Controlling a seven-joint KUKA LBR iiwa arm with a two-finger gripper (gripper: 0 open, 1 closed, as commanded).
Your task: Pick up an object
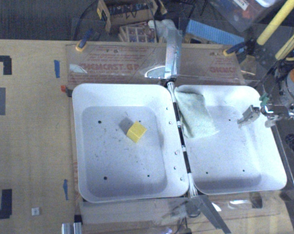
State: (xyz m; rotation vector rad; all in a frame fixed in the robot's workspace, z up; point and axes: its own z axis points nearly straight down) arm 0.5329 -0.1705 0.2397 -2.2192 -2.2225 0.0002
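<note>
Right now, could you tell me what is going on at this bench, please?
A robot arm is meant to pick up an object from two shallow white bins. Its gripper sits over the right edge of the right white bin, with nothing visibly held. A small yellow cube lies alone in the left white bin, far from the gripper. A pale green folded cloth rests against the right bin's left wall. No pick has happened yet.

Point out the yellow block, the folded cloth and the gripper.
yellow block (pixel 136 131), camera view, on the middle of its top face.
folded cloth (pixel 195 115), camera view, on the middle of the cloth.
gripper (pixel 245 117), camera view, at its fingertips over the right bin.
</note>
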